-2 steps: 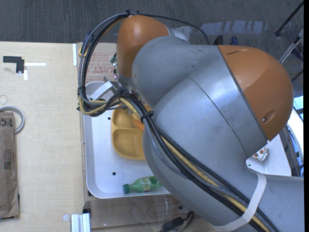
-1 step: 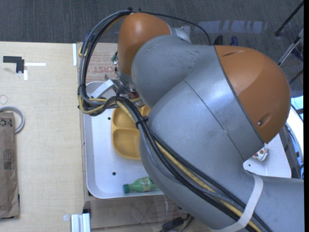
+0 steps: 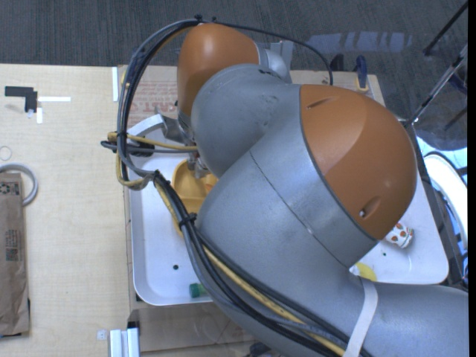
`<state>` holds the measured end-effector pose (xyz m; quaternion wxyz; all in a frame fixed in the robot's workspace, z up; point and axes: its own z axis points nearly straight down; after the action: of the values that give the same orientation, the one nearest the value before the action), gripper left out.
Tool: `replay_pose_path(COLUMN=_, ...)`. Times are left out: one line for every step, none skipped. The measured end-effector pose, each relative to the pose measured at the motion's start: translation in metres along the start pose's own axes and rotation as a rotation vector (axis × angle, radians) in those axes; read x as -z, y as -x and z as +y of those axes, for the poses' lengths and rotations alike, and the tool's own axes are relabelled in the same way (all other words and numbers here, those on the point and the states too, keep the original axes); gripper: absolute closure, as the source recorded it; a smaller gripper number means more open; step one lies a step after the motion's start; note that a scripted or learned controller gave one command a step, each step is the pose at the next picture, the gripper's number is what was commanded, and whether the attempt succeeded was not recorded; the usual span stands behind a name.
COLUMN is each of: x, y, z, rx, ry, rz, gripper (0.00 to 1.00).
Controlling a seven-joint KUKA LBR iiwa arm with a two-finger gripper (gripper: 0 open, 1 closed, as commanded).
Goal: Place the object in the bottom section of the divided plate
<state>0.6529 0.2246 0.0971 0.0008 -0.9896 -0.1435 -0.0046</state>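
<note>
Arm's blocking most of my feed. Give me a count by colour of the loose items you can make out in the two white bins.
Much is hidden behind the arm; visible items only.
Yellow: 2, the divided plate and a small yellow piece
Green: 1, a small green object
White with red spots: 1, a small spotted object
Total: 4

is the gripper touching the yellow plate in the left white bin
Cannot tell. In the camera view the grey and orange arm hides the gripper and most of the yellow plate in the left white bin, so neither contact nor gap shows.
</note>
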Motion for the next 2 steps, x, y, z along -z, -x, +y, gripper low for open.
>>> replay_pose_path(x=0.007, y=0.000, z=0.002, rx=-0.003, ry=0.001, rz=-0.002, gripper=1.00)
replay_pose_path(x=0.074, y=0.015, z=-0.007, rx=-0.090, ry=0.004, rz=-0.013, gripper=1.00)
